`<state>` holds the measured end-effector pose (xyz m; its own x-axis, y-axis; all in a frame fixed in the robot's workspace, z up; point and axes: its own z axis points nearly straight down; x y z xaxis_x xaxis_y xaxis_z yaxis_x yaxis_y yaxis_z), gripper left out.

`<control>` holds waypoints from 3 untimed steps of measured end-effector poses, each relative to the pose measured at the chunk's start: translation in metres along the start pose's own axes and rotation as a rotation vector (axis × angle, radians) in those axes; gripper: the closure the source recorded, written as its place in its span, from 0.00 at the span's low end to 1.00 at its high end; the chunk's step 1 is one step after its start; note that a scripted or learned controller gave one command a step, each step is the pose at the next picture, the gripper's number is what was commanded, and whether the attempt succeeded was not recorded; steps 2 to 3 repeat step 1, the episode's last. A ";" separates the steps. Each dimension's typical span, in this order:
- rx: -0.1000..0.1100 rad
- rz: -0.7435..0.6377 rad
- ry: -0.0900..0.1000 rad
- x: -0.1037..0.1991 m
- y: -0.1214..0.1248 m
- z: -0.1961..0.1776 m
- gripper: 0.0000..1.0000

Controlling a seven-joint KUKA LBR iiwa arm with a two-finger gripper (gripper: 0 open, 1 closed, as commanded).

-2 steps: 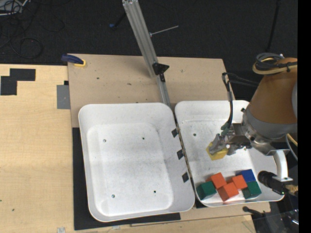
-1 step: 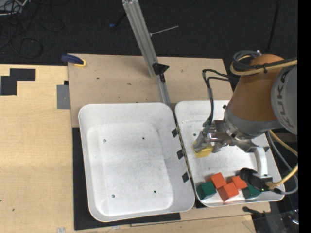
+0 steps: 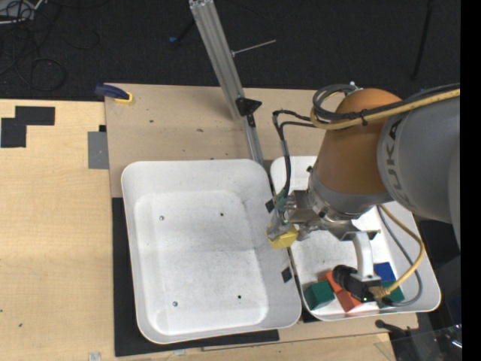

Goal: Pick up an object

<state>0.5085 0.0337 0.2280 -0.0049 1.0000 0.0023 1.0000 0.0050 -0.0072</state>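
My gripper (image 3: 283, 230) hangs over the left rim of the right bin (image 3: 428, 295), close to the seam between the two bins. A small yellow block (image 3: 284, 238) sits between its fingertips, raised above the rim. The grey arm with its orange band covers most of the right bin. In that bin's front part lie a green block (image 3: 319, 295), a red block (image 3: 345, 300) and a blue block (image 3: 385, 272).
The left bin (image 3: 150, 194) lies directly left of the gripper. A slanted aluminium rail (image 3: 224, 59) rises behind the bins and comes down near their shared rim. A small black piece (image 3: 287, 274) sits on that rim.
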 end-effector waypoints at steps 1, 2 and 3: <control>-0.003 0.001 -0.001 0.044 0.012 0.000 1.00; -0.003 0.001 -0.001 0.044 0.012 0.000 1.00; -0.003 0.001 -0.001 0.044 0.012 0.000 1.00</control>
